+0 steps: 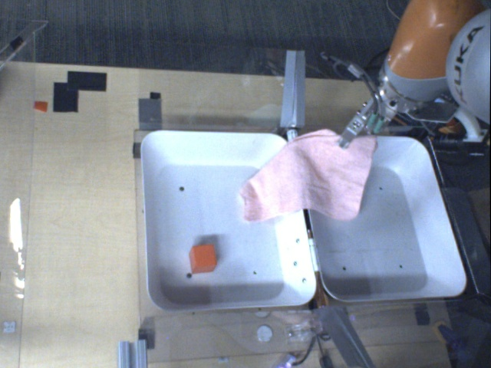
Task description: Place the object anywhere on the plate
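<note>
A pink cloth (311,179) hangs spread over the divide between the two bins, with its lower left corner over the left bin and its right part over the right bin. My gripper (351,135) is at the cloth's top right corner, above the back of the right bin. It is shut on that corner, and the cloth droops away from it to the left and down. A small orange block (203,258) lies in the left bin near its front.
The left bin (153,205) and right bin (441,228) sit side by side. A grey metal post (292,90) stands behind their shared edge. Black pieces (77,89) lie on the bench at far left. The arm's orange band (433,21) is at upper right.
</note>
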